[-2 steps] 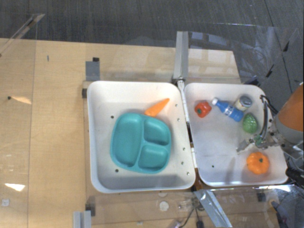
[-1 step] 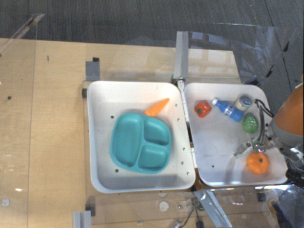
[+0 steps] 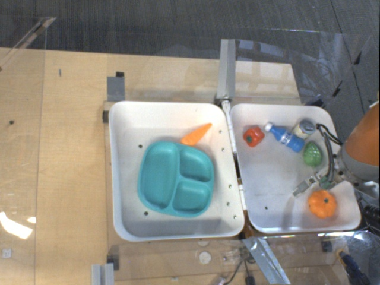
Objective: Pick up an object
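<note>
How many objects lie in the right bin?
4: red pepper at the upper left, blue bottle beside it, green item farther right, orange pumpkin at the lower right. Gripper may hide others.

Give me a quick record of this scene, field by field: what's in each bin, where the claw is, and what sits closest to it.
left bin: teal divided plate; orange carrot at the plate's far edge
right bin: red pepper, blue bottle, green item, orange pumpkin
claw: low in the right bin, near its right side
closest to claw: orange pumpkin, just beside it
held item: none seen between the fingers
</note>
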`<state>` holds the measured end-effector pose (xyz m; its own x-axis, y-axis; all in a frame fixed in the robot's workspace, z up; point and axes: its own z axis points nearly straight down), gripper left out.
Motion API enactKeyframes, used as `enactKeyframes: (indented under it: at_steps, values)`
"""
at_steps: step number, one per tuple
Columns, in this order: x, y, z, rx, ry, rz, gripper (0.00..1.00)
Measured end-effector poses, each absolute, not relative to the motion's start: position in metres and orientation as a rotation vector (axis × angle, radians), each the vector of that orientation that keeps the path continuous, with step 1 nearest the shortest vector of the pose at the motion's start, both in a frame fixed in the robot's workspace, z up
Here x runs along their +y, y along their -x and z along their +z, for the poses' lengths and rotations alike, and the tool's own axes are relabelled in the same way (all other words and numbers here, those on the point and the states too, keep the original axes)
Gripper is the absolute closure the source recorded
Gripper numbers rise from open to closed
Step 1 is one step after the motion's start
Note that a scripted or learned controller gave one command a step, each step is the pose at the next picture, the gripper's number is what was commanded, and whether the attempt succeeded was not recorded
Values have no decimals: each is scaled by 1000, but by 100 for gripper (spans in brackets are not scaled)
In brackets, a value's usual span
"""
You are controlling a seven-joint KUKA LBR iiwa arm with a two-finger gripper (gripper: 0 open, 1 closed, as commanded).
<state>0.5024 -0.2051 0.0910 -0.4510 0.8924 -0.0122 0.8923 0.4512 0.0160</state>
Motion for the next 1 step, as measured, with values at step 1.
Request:
enactKeyframes:
  at_steps: [1]
  values:
    - [-205, -497, 91, 2660, -1628, 12, 0]
